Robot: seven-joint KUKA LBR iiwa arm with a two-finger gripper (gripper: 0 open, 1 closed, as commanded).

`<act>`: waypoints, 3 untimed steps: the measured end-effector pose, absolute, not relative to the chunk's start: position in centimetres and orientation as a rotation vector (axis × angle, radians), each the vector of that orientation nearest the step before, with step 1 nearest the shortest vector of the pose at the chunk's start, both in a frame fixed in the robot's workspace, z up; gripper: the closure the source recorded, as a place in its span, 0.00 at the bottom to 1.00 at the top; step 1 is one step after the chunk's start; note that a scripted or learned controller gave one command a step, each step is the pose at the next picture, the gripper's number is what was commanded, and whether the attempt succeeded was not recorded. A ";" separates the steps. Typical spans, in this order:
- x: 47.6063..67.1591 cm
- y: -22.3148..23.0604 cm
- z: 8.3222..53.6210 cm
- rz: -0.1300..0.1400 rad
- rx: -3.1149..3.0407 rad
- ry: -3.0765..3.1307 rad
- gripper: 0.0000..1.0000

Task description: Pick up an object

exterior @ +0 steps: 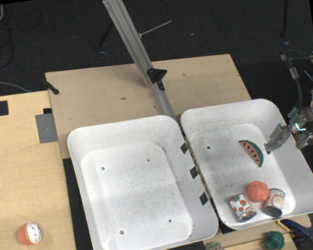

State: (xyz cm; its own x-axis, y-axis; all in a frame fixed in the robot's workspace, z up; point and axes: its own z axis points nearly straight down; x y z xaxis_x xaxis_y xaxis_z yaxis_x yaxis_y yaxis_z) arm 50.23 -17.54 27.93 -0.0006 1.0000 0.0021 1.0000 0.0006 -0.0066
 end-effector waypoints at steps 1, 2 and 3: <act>50.3 -17.6 28.1 0.001 -2.221 -2.219 0.00; 50.2 -17.0 23.7 0.005 -2.216 -2.217 0.00; 49.4 -17.1 17.5 0.007 -2.215 -2.215 0.00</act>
